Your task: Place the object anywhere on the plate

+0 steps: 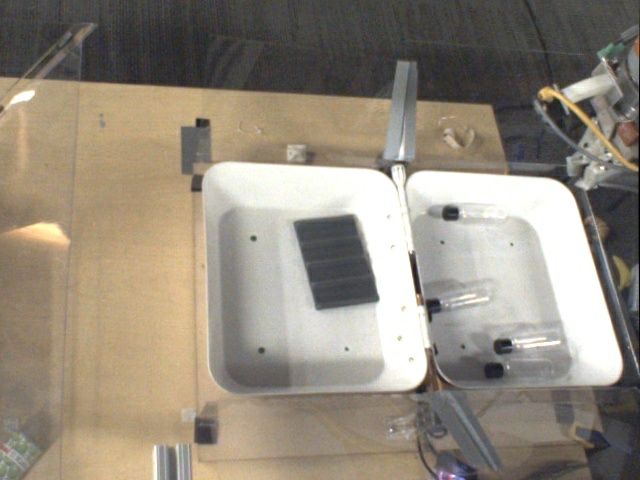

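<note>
**Tubes in the right bin, plate apart in the left**

Tubes – four clear ones with black caps – lie flat in the right bin [590,268]. One tube [472,211] is near the far wall and a second [462,297] sits against the inner wall. The last two [532,345] [522,369] lie just beside each other at the near edge. All four caps point toward the left bin [225,298].

The plate [336,261], a dark ribbed slab, lies flat in the left bin, turned slightly askew to the walls. The two touching bin rims stand between it and every tube.

Around the bins on the wooden surface [120,318] are several other things:
- A grey metal bar [403,113] runs back from the seam between the bins.
- A slanted metal piece [465,433] sits at the near end of the seam.
- Two small dark blocks [200,146] [205,429] stand off the left bin's corners.
- A tiny pale cube [295,153] rests behind the left bin.

The arm's tip [605,103] is at the upper right corner, trailing a yellow cable, outside the right bin and well apart from tubes and plate. Whether the end effector is spread or pressed together cannot be told.
</note>
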`<action>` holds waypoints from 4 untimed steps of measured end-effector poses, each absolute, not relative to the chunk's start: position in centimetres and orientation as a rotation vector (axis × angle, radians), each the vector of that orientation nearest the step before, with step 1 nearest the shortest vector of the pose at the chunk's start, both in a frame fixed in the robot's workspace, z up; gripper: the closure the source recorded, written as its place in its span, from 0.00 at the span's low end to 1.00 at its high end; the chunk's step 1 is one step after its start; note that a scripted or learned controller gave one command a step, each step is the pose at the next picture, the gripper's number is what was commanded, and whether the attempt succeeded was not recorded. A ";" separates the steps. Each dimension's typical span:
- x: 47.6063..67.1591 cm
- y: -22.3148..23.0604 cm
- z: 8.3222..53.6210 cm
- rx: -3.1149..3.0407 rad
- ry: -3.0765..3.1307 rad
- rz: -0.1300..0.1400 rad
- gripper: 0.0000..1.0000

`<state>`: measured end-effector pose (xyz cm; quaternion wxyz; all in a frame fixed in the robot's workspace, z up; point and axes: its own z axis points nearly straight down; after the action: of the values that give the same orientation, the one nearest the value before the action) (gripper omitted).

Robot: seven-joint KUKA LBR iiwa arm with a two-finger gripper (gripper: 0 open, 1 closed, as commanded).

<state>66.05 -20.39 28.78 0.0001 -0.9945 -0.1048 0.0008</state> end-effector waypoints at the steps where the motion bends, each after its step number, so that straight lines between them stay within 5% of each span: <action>1: 66.1 -20.3 29.0 -3.121 -0.354 0.004 1.00; 3: 65.8 -20.1 30.5 -3.122 -0.350 0.003 1.00; 4: 63.5 -12.8 27.2 -3.116 -0.386 -0.002 1.00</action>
<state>63.48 -12.81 27.23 0.0007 -0.9924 -0.1230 -0.0006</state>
